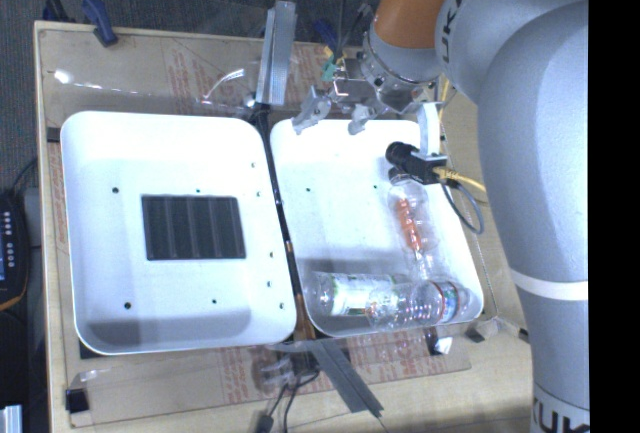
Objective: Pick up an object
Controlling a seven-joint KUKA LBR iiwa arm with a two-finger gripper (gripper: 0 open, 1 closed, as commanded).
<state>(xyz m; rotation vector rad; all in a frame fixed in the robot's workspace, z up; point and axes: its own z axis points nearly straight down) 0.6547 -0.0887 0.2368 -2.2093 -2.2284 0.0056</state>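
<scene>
My gripper [333, 118] hangs over the far edge of the right bin [330, 211]. It is open, with nothing between its fingers [309, 111]. A clear plastic bottle with an orange insert [412, 226] lies along that bin's right wall. A second clear bottle with a green and white label [385, 299] lies across the bin's near end, its one end touching the first. Both bottles are well below the gripper. A black ribbed rectangular block [193, 227] lies flat in the middle of the left bin [100, 151].
A metal divider post [274, 56] stands at the far end between the bins, just left of the gripper. The big grey arm [530, 121] covers the bench's right side. Blue clamps [100, 24] hold the board's far left edge.
</scene>
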